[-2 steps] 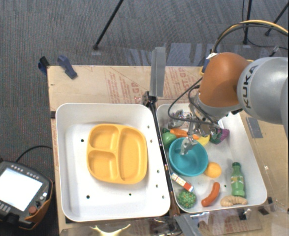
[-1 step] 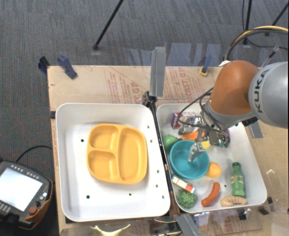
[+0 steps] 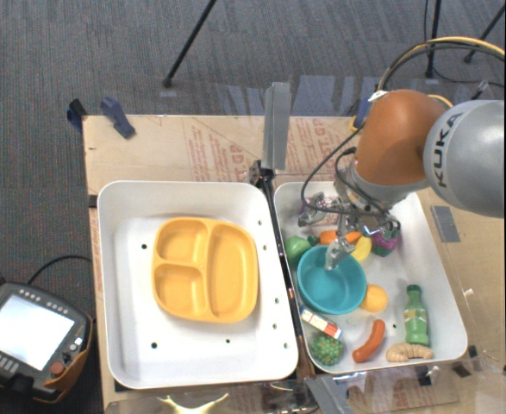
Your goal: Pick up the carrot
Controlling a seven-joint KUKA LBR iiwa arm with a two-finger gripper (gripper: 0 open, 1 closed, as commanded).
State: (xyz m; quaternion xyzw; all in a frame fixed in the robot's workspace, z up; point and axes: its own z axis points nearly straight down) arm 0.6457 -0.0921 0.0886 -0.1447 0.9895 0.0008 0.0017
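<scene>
The gripper (image 3: 340,250) is hovering right of frame centre, over the upper rim of the teal bowl (image 3: 332,285); whether its fingers are open or closed cannot be told. The carrot (image 3: 328,237) is lying just left of the gripper, in the right bin (image 3: 438,270), beside a green vegetable (image 3: 296,247).

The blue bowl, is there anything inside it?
The blue bowl looks empty where its inside shows. The tool hangs over its far rim and covers a bit there, so that part cannot be seen.
</scene>
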